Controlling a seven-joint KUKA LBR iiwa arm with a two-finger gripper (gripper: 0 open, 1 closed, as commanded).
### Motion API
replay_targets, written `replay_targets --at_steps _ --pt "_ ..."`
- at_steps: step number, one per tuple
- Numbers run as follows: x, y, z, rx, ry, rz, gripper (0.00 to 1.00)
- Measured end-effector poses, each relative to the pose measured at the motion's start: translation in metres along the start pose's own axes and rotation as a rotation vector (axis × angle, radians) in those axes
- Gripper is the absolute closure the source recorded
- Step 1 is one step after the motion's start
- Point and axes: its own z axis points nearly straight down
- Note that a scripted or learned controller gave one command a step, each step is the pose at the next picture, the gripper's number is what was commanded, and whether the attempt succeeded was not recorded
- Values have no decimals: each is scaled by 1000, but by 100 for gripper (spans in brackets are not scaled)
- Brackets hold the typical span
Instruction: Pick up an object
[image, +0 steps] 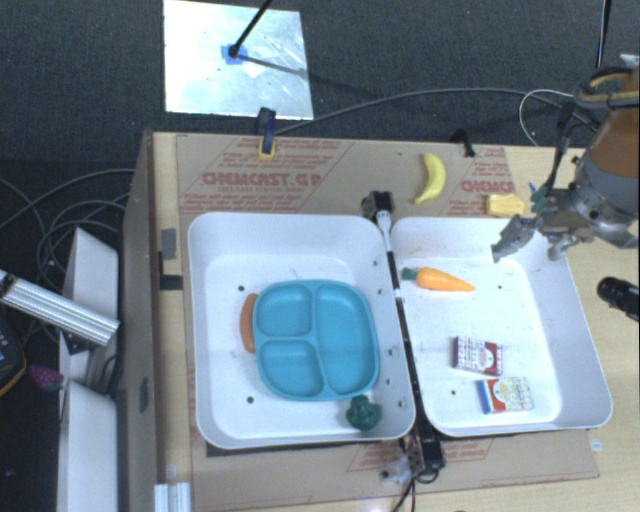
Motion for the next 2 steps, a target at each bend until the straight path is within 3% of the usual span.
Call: replay_targets --at_steps 1,2 --pt "4 -19 54 1 0 2 0" --pt "13 -44 83 1 0 2 0"
